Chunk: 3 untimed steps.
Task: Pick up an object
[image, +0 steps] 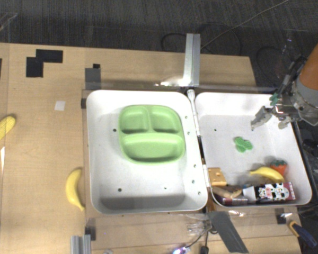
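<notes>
Fingers (272, 118) apart and bare above right bin (222, 107), green leaf (243, 144) and banana (266, 173) nearby.

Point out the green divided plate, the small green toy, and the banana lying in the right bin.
green divided plate (150, 133): camera view, centre ridge.
small green toy (243, 144): camera view, its middle.
banana (267, 173): camera view, mid-curve.

Beyond my pale wooden bench (42, 157) lies dark grey carpet (95, 9) crossed by a thin cable (254, 19). Black shapes (42, 61) mark the benchtop, and an upright metal post (193, 57) stands at its back edge
</notes>
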Motion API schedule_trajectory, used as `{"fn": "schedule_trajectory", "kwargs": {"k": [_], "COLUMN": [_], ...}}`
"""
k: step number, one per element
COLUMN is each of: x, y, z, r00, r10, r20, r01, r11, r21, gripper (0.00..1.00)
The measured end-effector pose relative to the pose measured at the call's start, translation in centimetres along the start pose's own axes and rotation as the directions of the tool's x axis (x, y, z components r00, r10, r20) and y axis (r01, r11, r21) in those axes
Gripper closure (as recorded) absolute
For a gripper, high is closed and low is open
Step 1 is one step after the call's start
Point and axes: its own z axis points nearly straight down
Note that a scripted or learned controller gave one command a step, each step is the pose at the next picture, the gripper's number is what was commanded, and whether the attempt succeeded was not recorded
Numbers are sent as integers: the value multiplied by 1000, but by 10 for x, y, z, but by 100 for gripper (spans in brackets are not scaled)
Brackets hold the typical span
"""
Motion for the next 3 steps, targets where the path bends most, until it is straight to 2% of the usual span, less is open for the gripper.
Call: {"fn": "schedule_trajectory", "kwargs": {"k": [1,2,3], "x": [14,33,34], "y": [-3,58,61], "z": [108,53,40], "r00": [974,907,906], "r10": [-226,-422,-423], "r20": [4,2,7], "r01": [226,422,423], "r11": [974,907,906], "r21": [-9,-4,-12], "gripper": [0,0,100]}}
